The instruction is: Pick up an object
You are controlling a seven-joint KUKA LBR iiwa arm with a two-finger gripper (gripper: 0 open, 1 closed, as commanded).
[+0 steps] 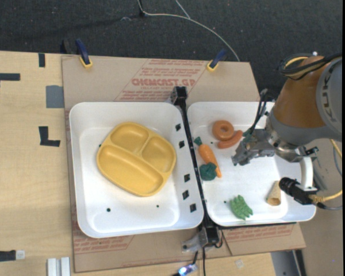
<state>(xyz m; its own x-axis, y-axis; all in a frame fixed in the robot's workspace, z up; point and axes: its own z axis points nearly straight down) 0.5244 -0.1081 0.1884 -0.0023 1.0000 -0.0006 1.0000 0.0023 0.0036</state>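
Camera view: no pick is recorded as done, the gripper (242, 156) being poised in the right bin (287, 213) with nothing seen between its fingers, their spacing indeterminate, while toy carrot (207, 153), doughnut (222, 129) and green leaf (240, 207) lie ungrasped on the bin floor.

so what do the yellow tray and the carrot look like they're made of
Yellow tray: probably moulded hard plastic, smooth with a soft sheen, one even colour across its compartments. Carrot: likely toy plastic or rubber, flat solid orange with a green top; which one is unclear.
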